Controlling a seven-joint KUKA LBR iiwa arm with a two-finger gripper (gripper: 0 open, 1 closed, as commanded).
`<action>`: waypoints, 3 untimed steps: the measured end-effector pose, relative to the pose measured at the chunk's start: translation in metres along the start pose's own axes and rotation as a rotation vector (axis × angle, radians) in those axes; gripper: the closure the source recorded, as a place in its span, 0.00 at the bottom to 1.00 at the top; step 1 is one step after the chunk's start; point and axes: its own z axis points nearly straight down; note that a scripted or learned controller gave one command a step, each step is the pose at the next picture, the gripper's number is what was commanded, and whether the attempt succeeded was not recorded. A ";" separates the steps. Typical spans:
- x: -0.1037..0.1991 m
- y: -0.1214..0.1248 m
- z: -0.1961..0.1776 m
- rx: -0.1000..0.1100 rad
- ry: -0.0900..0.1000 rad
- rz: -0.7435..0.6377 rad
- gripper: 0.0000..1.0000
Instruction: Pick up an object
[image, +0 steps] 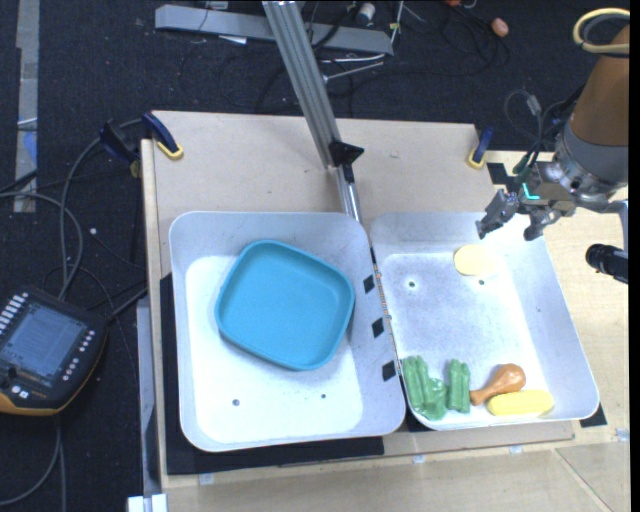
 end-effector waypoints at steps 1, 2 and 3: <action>0.000 0.000 0.000 0.000 0.000 0.000 0.00; 0.005 -0.003 0.062 0.004 0.001 -0.001 0.00; 0.001 0.002 0.107 0.004 0.001 0.000 0.00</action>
